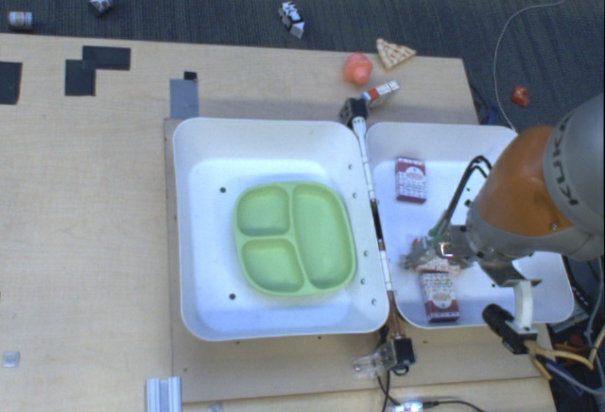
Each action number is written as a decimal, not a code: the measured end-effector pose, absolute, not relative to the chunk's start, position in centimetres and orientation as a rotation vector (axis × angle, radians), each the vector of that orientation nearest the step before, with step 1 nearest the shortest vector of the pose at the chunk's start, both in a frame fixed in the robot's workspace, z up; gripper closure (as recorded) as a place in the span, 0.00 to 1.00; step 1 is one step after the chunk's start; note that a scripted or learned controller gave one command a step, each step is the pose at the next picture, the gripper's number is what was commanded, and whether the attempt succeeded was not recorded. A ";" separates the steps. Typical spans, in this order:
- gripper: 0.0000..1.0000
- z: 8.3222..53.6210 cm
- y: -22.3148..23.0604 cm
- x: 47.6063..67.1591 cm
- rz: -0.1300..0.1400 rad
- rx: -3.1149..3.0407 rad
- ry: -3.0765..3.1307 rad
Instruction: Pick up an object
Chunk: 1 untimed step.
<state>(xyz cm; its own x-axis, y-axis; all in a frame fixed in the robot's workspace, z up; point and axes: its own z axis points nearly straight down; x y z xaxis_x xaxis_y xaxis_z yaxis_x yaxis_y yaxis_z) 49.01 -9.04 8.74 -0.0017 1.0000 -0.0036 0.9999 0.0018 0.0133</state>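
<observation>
The right bin (473, 147) holds two small red-and-white packets. One packet (410, 180) lies near the bin's back left. The other packet (440, 295) lies near the front edge. My gripper (431, 255) hangs low over the bin just behind the front packet, reaching in from the right under the orange wrist band (515, 193). Its metal fingers are small and blurred. Nothing is visibly held between them.
The left bin (203, 240) carries a green three-compartment plate (295, 238). Behind the bins on the bench lie a red ball (357, 68), a pizza-slice toy (395, 52) and a small marker-like item (382, 93). Cables and clamps sit at the front edge (392, 358).
</observation>
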 end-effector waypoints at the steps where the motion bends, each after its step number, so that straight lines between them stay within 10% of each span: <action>1: 1.00 9.8 -9.0 49.2 0.015 2.207 2.215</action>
